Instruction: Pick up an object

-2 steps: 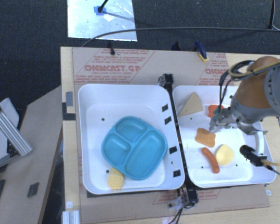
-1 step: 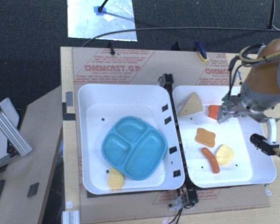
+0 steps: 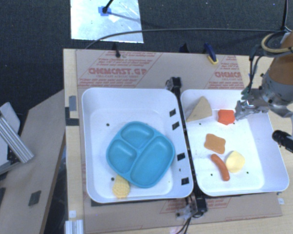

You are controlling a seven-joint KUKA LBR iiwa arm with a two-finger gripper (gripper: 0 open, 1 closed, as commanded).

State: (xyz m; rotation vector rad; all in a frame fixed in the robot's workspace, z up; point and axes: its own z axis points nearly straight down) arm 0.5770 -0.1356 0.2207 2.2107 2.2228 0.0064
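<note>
Brown cardboard with red print covers the bench (image 3: pixel 136 67), and on it two white bins stand side by side, touching along a black joint in the middle. On the dark floor behind lies a shiny sheet (image 3: pixel 106 14). The left bin (image 3: pixel 95 130) holds a blue plate (image 3: pixel 140 153) with three compartments, and a small yellow waffle (image 3: pixel 120 186) lies just beside the plate's near edge. The right bin (image 3: pixel 271 165) holds five toy foods: a tan wedge (image 3: pixel 200 109) near the far left corner, a red block (image 3: pixel 226 116) to its right, an orange toast (image 3: pixel 215 143) in the middle, a red sausage (image 3: pixel 220 166) near the front, and a yellow lump (image 3: pixel 235 161) touching the sausage. The gripper (image 3: pixel 242 109) is low over the far side of the right bin, just beside the red block on its right. If its fingers are open or closed, I cannot tell.
</note>
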